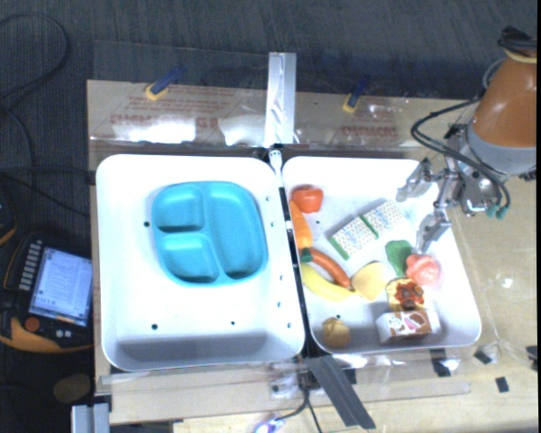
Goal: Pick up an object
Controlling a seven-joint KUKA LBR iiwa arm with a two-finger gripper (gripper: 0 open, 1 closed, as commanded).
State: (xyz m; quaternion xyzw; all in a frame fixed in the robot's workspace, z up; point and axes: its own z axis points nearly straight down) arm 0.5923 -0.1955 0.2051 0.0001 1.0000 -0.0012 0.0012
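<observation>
Objects for picking all lie in the right bin (469, 327); none is singled out by the task, so any will do. Going left to right: a handheld controller (45, 291) sits off the table's left edge on dark carpet. Left bin (126, 332) carries a blue divided tray (209, 231) and nothing loose to grab. Right bin, along its left wall: a red tomato-like piece (307, 198), an orange carrot (300, 231) below it, then a sausage (331, 268) lying across a banana (317, 284), and a brown roundish item (335, 332) near the bottom edge. Mid-bin: two pale printed packets (368, 226) set at a slant, a yellow lemon-like piece (369, 280), a green item (398, 255). Further right: a pink-red fruit (423, 270) touching the green item, a small orange-patterned piece (404, 291) just below, and a brown-and-white carton (406, 325). Tool (424, 206) hangs over the upper right part of this bin, fingers spread wide, one finger (413, 184) up near the packets' corner, the other pointing down just above the pink-red fruit. Nothing between the fingers. Judged step: approach, before any grasp; the tool is over the clutter but not yet committed to one item. Next move likely calls for settling on a target with free sides, lining the fingers so they straddle it, descending, then closing. Pink-red fruit is nearest but crowded by the green item and the orange piece; fingers may nudge the neighbours or slip on its round surface. Height above the bin floor cannot be told.
</observation>
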